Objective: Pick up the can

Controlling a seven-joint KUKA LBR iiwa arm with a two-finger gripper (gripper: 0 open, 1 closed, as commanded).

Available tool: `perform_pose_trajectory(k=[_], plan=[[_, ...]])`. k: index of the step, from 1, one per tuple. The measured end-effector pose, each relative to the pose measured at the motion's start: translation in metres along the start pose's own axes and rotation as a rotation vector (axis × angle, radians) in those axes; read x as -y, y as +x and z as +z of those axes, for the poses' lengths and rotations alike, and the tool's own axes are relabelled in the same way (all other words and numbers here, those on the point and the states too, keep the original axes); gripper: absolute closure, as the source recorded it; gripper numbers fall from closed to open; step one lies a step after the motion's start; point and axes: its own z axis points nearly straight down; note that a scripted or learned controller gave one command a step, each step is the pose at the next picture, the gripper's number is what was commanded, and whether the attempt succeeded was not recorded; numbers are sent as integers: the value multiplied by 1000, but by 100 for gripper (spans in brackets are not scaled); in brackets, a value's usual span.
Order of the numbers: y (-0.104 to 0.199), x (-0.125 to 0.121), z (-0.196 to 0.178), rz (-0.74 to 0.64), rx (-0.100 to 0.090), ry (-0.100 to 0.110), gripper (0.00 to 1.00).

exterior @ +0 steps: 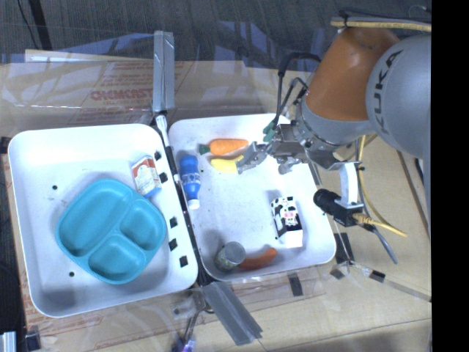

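A grey KUKA arm [388, 86], its orange band glossy above the wrist and the letters "KUKA" legible down its curved shell, reaches in from the right over the right-hand white bin [322, 249]. The gripper [258, 155] hangs over that bin's upper half, its two metal fingers spread a little way apart with nothing between them — their tips sit just beside a yellow banana-shaped piece [222, 164] and an orange carrot [229, 146] with a green stub at one end.

The can [230, 255], a small metal cylinder with a dull grey top, stands near the bin's front edge, well apart from the gripper; a smooth reddish sausage [258, 259] lies touching its right side. A small carton [287, 221] printed in black-and-white cow patches lies toward the right wall (its lettering is too small to read), and a blue plastic bottle [190, 181] with a white cap lies along the left wall.

In the left bin [44, 152] a turquoise divided plate [110, 229] — three rounded compartments, matte plastic — rests flat, with a small red-and-white packet [146, 174] just beyond its upper right rim. Faded red print on the sheet [102, 86] behind the bins cannot be made out.
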Motion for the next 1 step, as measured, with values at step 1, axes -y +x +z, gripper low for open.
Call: perform_pose_trajectory(k=[1], plan=[[-30,54,60,294,-1,1,0]])
